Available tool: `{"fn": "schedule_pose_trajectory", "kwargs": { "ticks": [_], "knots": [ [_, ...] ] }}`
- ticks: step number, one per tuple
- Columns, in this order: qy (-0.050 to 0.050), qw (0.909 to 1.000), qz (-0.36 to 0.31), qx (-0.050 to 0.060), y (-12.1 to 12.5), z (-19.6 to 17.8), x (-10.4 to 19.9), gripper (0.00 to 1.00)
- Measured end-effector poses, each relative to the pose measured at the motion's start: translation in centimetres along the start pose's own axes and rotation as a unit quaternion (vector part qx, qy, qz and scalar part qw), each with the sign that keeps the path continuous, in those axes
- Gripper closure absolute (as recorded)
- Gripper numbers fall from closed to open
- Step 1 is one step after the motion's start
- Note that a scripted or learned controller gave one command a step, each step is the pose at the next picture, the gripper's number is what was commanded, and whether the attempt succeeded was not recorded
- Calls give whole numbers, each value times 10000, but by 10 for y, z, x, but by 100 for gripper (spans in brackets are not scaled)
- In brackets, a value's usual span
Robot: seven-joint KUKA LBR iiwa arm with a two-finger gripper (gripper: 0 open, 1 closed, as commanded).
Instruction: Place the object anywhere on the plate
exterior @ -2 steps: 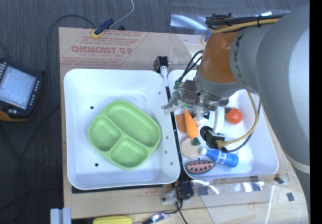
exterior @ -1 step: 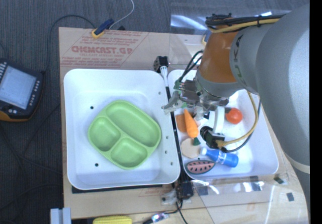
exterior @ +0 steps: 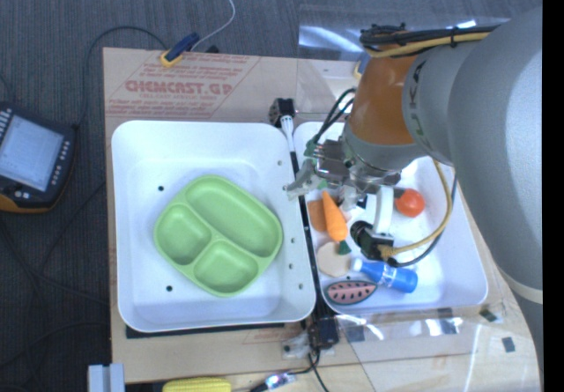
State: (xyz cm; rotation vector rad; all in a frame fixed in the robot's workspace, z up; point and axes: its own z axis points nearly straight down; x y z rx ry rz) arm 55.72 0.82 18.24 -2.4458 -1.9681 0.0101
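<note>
The tool (exterior: 339,192) hangs low over the left part of the right white bin (exterior: 463,280), with a grey arm and orange wrist band above it. I cannot tell its state. An orange toy carrot (exterior: 334,216) lies tilted directly beneath it, touching or very close to it. Around the carrot sit a red-orange tomato-like piece (exterior: 409,202), a round beige piece (exterior: 333,258), a blue bottle (exterior: 389,276) and a watermelon slice (exterior: 351,292). The left white bin (exterior: 141,148) holds a green divided plate (exterior: 218,234) with three compartments. Both bins rest on a table (exterior: 176,86) covered with brown cardboard.
</note>
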Motion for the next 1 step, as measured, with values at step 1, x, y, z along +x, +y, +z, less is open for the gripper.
{"fn": "schedule_pose_trajectory", "kwargs": {
  "ticks": [1],
  "knots": [
    [0,10000,0,0,0,0,0,0]
  ]
}}
